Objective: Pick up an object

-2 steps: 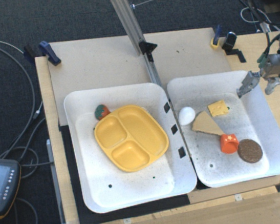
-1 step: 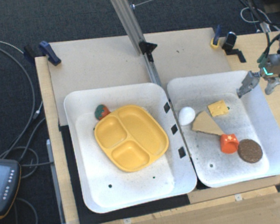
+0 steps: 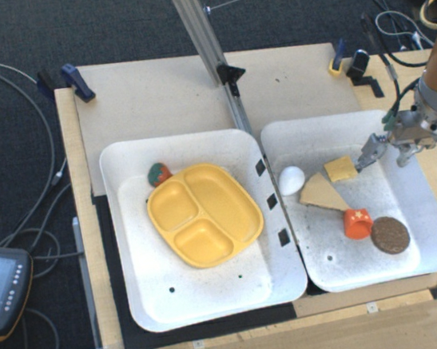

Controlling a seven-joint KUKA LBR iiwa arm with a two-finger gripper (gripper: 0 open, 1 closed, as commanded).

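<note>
The right bin (image 3: 424,205) holds a white egg (image 3: 290,180), a tan wedge (image 3: 322,194), a small yellow block (image 3: 340,169), an orange cup (image 3: 357,223) and a brown round disc (image 3: 390,235). My gripper (image 3: 385,156) hangs over the upper right part of this bin, just right of the yellow block. It is open, with bare bin floor between its fingers. The left fingertip (image 3: 366,155) is close to the yellow block's right end.
The left bin (image 3: 132,246) carries a yellow divided tray (image 3: 203,214) and a red and green fruit (image 3: 159,173) at its upper left. A metal pole (image 3: 208,42) slants up from the gap between the bins. Cables and clamps lie around the bench's back edge.
</note>
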